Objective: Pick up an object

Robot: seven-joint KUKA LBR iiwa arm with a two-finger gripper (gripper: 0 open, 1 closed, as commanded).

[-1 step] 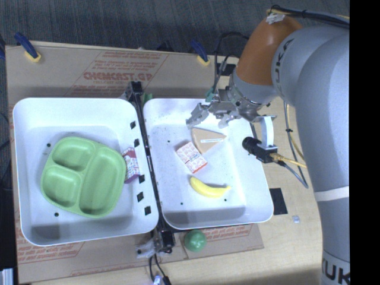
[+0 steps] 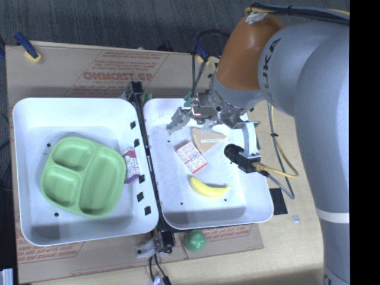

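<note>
The right bin (image 2: 178, 209) holds a yellow banana (image 2: 209, 187) near its front. A small white box with red print (image 2: 191, 157) lies in the middle, and a tan wedge-shaped piece (image 2: 208, 140) sits just behind it. My gripper (image 2: 197, 116) hangs low over the back of this bin, right behind the tan wedge, below the orange band (image 2: 249, 46). The wrist body covers most of the gripper, and I see nothing held in it.
The left bin (image 2: 29, 117) holds a green divided plate (image 2: 83, 175) and a small dark red packet (image 2: 132, 164) by its right wall. A green ball (image 2: 194, 240) lies on the bench in front of the bins. A black fitting with a yellow cable (image 2: 240, 157) hangs over the right bin.
</note>
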